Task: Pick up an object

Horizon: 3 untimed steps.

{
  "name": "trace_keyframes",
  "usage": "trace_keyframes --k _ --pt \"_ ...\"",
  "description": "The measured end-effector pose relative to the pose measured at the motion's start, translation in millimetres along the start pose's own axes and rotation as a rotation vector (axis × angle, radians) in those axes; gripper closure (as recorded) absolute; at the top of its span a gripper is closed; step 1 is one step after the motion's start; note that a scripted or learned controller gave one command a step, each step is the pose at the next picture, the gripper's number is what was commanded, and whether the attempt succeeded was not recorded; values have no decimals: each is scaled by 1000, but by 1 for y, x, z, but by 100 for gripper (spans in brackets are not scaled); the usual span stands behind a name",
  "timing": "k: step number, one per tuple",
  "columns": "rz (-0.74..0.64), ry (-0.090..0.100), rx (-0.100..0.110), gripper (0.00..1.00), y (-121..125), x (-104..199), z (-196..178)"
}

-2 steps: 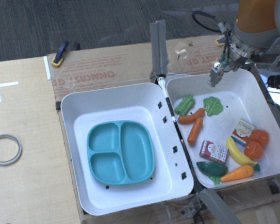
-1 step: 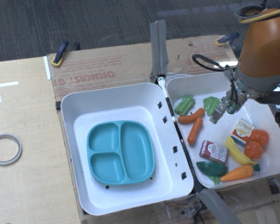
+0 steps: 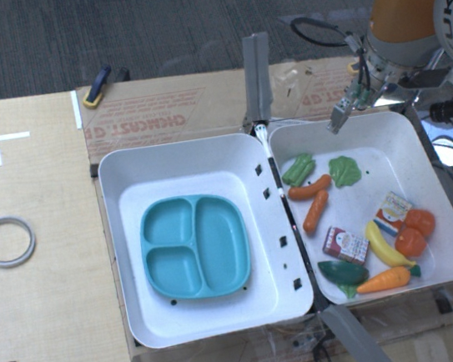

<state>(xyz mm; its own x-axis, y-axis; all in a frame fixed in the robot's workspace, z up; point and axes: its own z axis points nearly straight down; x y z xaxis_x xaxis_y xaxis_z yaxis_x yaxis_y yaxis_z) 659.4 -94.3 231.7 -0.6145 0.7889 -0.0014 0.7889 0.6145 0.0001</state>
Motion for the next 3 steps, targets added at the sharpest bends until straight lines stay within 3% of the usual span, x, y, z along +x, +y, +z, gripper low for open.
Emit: trace_keyframes --k 1,2,3 --pt "-210 0 -1 0 -49 23 136" --pt "-205 -4 -5 100 -48 22 126" --pt "-227 -2 -2 100 9 25 39"
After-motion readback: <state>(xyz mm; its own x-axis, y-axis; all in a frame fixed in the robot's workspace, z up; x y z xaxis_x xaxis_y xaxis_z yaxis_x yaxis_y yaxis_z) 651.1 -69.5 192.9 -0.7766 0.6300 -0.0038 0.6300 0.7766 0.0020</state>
